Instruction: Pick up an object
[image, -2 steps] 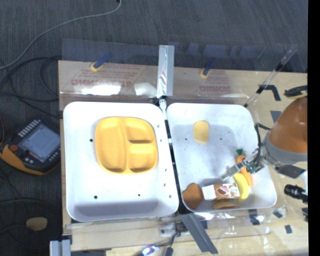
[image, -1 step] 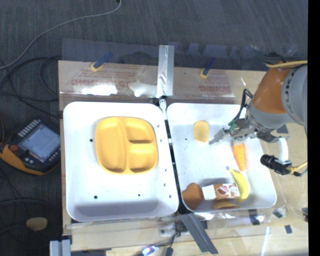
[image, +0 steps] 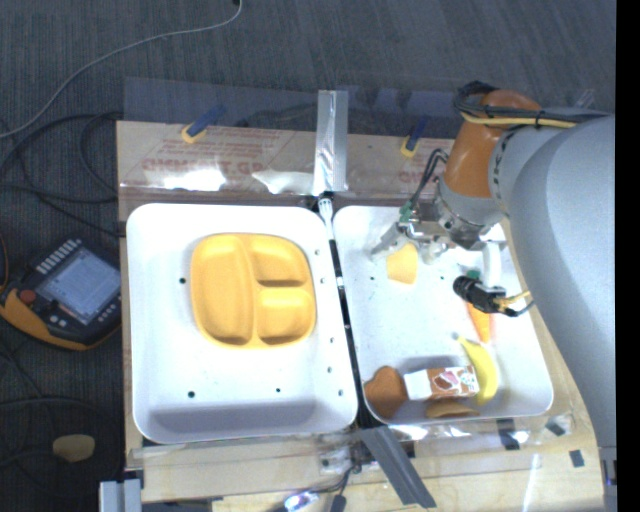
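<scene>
You are looking down on a bench (image: 230, 150) with taped cardboard under plastic, standing on dark carpet (image: 60, 80) with cables trailing across it; a pendant controller (image: 65, 290) lies far to the gripper's left. The gripper (image: 408, 232) hangs low over the upper part of the right bin (image: 420, 330). You cannot tell how wide it stands or whether it grips anything. Just below it sits a pale yellow wedge (image: 402, 265). Further down lie a carrot (image: 481, 322), a banana (image: 483, 368), a small carton (image: 445, 384) and a brown bun (image: 384, 391). To its left, the left bin (image: 160, 390) holds a yellow divided tray (image: 252, 288).
</scene>
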